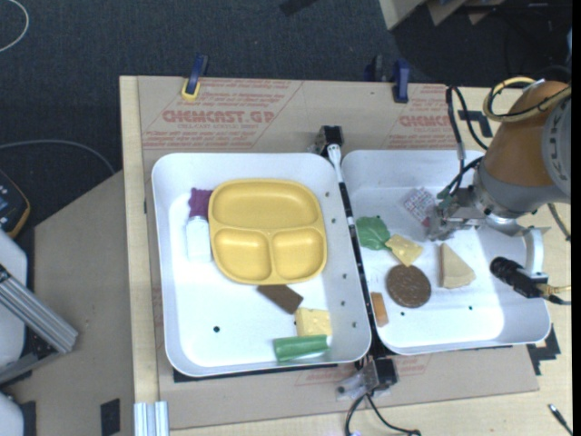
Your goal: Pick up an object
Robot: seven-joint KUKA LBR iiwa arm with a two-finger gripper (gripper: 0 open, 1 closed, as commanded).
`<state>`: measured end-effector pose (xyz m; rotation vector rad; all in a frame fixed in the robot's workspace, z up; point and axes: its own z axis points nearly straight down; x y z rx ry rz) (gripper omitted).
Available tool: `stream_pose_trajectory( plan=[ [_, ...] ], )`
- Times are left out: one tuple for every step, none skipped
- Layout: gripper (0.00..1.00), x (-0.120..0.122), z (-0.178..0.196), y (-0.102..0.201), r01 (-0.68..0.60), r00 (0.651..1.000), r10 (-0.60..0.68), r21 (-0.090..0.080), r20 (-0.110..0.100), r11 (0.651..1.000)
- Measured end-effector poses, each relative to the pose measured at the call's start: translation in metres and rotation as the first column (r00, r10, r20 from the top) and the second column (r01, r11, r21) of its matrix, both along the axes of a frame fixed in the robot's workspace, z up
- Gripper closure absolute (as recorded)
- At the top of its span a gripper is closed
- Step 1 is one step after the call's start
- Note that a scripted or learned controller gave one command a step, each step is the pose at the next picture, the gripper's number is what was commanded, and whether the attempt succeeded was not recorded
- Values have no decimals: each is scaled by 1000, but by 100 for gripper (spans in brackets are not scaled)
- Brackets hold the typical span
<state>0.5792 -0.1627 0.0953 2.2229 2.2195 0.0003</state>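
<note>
The gripper (442, 218) is seen low in the right bin (472, 330), just right of a small clear wrapper (417, 202); whether the jaws are wide or narrow cannot be told. No object is seen held. Candidates lie close together below the wrapper: a green piece (371, 232), a yellow piece (404, 249), a brown disc (408, 286) and a tan wedge (455, 268). A flimsy wrapper could be nudged aside, or a neighbour clipped, so the grasp may be lost

yellow tray (268, 228) crowds left bin (172, 271); right bin (481, 325) open along front, right.
</note>
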Motion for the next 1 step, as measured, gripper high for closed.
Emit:
stream_pose_trajectory(
  plan=[
    [100, 6, 63, 3, -3, 1000, 3, -3, 7, 1000]
  ],
)
